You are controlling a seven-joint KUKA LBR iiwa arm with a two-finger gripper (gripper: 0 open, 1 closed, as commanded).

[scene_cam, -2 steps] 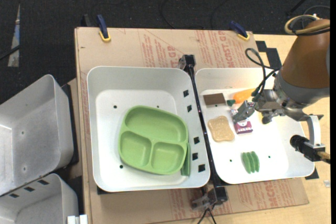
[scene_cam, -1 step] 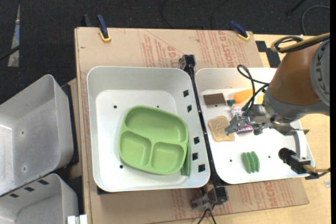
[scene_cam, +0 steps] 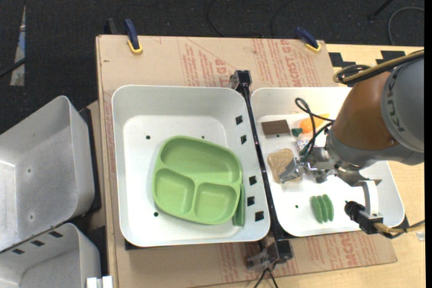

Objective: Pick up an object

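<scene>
The gripper (scene_cam: pixel 291 172) sits low in the right bin (scene_cam: pixel 388 212), right over a tan, speckled sponge-like block (scene_cam: pixel 280 160) near that bin's left wall. The block's long axis runs on a slant from near-left to far-right, and its near end is covered by the metal fingers. Whether those fingers are spread, pressed together or pinching the block cannot be told from here, because the wrist hardware blurs into them.

A green ribbed object (scene_cam: pixel 322 208) lies nearer the camera in the same bin, long axis running far to near, well clear of the gripper. A dark brown rectangular block (scene_cam: pixel 275 127) lies farther back, long side left to right. Just right of it an orange thing (scene_cam: pixel 306 125) peeks out, mostly hidden behind black cables and the arm (scene_cam: pixel 374 121), so its shape is unclear. The arm's orange band and grey body cover much of the bin's right half.

The left bin (scene_cam: pixel 135 145) holds a light green divided tray (scene_cam: pixel 197 179) with three compartments, tilted slightly, with a darker green piece (scene_cam: pixel 239 209) at its near-right edge.
</scene>
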